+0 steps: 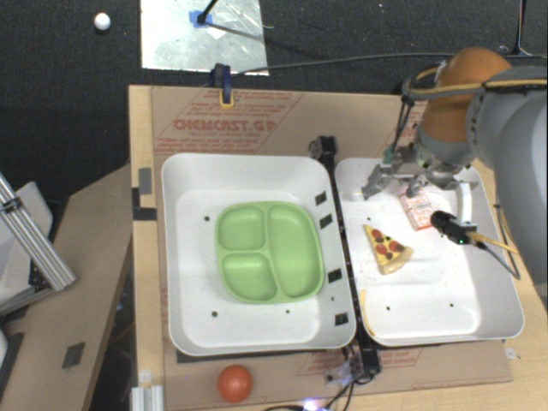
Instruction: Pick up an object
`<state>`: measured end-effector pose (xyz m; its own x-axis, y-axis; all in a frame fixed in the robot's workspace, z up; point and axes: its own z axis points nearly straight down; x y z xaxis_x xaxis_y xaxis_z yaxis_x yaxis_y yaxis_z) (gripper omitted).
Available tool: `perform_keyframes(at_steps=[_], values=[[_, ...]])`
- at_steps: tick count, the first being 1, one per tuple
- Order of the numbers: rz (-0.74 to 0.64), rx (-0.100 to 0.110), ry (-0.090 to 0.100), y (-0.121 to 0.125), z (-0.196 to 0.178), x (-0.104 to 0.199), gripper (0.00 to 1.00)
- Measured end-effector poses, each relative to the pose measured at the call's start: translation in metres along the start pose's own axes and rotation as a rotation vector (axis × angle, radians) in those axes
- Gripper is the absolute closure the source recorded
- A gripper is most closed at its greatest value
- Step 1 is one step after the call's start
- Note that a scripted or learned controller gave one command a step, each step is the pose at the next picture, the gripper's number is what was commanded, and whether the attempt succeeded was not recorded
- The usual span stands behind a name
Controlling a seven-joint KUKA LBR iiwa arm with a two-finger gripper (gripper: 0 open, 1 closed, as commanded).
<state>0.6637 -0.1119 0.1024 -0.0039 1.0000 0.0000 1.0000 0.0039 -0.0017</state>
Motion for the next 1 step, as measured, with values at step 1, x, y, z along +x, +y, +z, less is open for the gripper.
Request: perform_keyframes(at_steps=[1], values=[[-0.001,-0.007,-0.001,0.0020,-0.0150,-0.0002,1.00]])
